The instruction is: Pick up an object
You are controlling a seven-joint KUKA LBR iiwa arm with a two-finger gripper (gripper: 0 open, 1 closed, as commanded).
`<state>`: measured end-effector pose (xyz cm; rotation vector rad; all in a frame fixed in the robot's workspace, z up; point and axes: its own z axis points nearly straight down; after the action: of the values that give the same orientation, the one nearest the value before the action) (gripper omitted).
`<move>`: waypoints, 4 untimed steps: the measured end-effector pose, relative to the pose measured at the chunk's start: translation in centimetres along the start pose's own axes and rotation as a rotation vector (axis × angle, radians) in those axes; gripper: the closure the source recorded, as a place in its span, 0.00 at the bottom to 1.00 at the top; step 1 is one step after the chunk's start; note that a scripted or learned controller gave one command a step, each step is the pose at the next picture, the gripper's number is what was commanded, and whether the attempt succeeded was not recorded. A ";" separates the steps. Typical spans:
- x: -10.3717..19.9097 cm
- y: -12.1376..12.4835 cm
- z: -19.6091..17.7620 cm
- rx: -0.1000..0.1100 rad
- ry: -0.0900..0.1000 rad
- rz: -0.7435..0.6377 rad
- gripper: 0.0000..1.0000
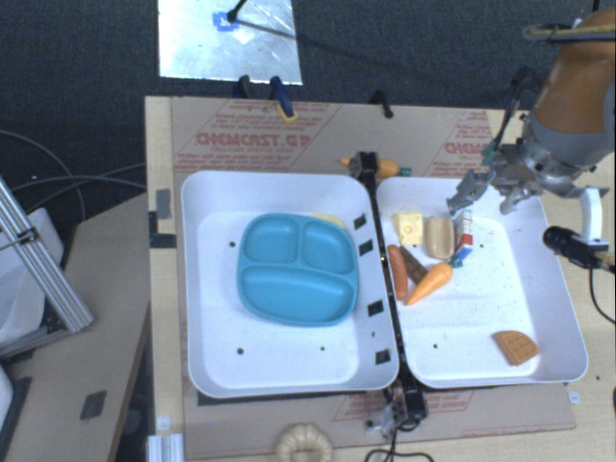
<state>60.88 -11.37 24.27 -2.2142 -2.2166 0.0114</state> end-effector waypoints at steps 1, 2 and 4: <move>0.0 0.2 -0.8 -0.013 -0.001 -0.002 0.00; 0.6 -0.1 5.3 -0.008 -0.001 -0.001 0.00; 0.2 -0.3 12.2 -0.032 -0.008 0.000 0.00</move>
<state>60.45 -11.18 12.07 -2.2337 -2.2364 -0.0150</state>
